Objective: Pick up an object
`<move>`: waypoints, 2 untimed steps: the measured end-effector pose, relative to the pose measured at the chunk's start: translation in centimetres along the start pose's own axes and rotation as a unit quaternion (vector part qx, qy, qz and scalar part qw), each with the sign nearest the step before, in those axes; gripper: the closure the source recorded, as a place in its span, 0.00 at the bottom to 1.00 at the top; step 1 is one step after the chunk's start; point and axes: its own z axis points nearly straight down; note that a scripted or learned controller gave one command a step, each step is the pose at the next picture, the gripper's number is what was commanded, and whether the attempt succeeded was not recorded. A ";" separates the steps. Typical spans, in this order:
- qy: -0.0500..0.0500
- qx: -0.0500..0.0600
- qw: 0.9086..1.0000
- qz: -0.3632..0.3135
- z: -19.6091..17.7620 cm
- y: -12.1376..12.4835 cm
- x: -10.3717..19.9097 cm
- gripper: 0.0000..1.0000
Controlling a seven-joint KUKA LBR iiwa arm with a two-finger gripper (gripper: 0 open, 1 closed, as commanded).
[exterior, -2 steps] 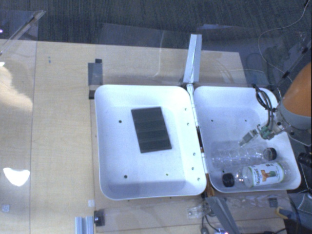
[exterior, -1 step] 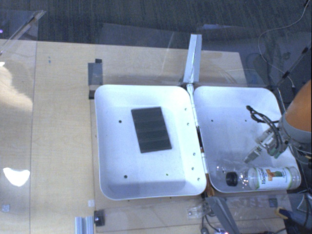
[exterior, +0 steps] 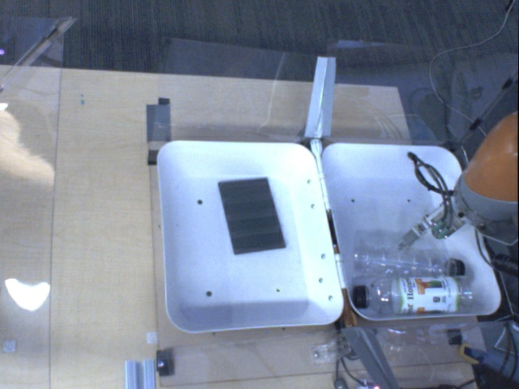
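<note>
The gripper [exterior: 415, 235] hangs over the right bin [exterior: 365, 168], and I cannot tell how it is set. 2 clear plastic bottles lie near the front wall: a labelled bottle [exterior: 413, 296] and a bare bottle [exterior: 389, 262]. Both look light, slick and round, so the labelled one's middle seems the best hold.

High fixed camera, slanted down, both bins [exterior: 243, 314] in frame

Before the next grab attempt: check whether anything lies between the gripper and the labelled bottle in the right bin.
A clear plastic bottle lies between the gripper and the labelled bottle, which rests along the near wall of the right bin. Nothing else visibly intervenes.
</note>
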 end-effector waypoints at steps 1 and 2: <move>-0.009 -0.006 0.981 -0.193 -0.4 -3.0 3.7 0.00; -0.008 -0.006 0.992 -0.129 -0.3 -1.3 6.9 0.00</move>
